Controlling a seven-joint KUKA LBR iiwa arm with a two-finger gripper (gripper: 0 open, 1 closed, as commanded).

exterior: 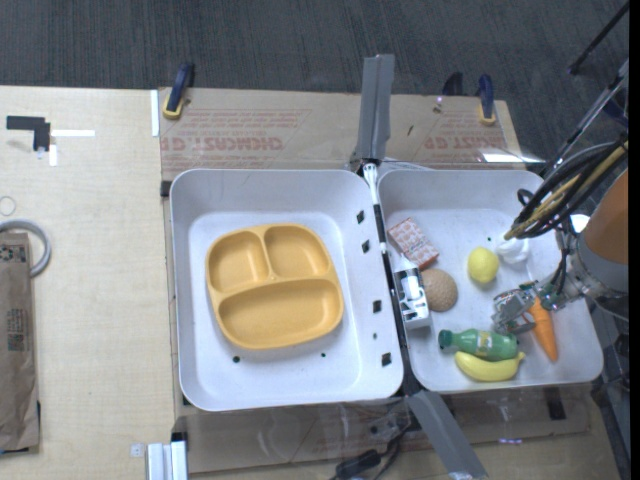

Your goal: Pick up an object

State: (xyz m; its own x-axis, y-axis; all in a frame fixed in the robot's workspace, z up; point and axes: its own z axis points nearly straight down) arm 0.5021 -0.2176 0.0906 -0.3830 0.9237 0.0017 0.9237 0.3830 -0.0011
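The right bin (590, 363) holds a yellow lemon (483, 265), an orange carrot (546, 334), a green bottle (480, 343) lying on its side, a yellow banana (490, 367), a brown ball (439, 290), a pink packet (412, 240) and a small white and black box (410, 297). My gripper (514, 309) hangs low over this bin. It sits just left of the carrot's top end, above the bottle and below right of the lemon. Nothing is visibly lifted off the bin floor.
The left bin (190, 268) holds a yellow divided plate (275, 286). A white object (513, 251) lies by the lemon under the arm's cables (560, 193). A grey divider bar (375, 108) runs between the bins. Blue clamps (180, 88) pin the cardboard behind.
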